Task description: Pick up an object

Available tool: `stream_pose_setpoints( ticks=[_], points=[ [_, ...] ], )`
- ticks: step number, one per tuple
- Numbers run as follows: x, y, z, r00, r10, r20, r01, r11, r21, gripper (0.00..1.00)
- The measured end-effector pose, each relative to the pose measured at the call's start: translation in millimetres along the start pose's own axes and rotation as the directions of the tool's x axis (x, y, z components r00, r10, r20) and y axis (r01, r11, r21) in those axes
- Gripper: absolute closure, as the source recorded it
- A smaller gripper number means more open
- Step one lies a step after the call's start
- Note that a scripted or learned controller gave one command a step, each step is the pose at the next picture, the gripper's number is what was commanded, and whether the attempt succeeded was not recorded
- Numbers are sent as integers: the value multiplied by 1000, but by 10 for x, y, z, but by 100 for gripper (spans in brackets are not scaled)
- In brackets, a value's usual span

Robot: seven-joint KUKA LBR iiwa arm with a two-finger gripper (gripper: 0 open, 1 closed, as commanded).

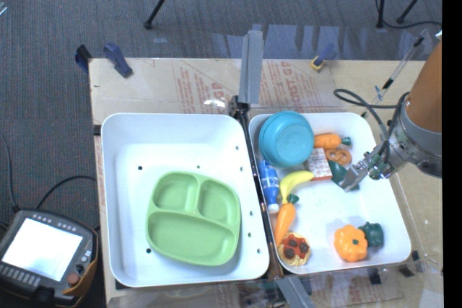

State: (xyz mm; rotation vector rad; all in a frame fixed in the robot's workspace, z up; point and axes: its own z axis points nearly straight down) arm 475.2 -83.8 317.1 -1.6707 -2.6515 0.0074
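My gripper (351,177) hangs low over the right bin (390,216), at its right-middle, beside a dark green toy (337,172) and a pretzel (338,155). Nothing shows held in it. Around it lie a blue bowl (286,138), a small orange carrot (326,141), a red and white packet (319,168), a banana (293,182), a blue bottle (268,184), a long carrot (285,221), a berry tart (294,247), an orange pumpkin (350,243) and a green pepper (372,233).
The left bin (126,148) holds a green divided plate (193,216). A grey post (251,68) stands behind the bins' shared wall. A black cable (361,104) loops near the arm. A teach pendant (43,249) lies on the floor at the lower left.
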Motion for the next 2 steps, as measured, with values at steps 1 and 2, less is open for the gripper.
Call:
stream_pose_setpoints(
  ticks=[1,2],
  points=[
    [-60,-39,1051,995,100,-4,-100,995,5,100],
    [-39,-15,1525,991,130,-2,-130,991,0,100]
  ],
)
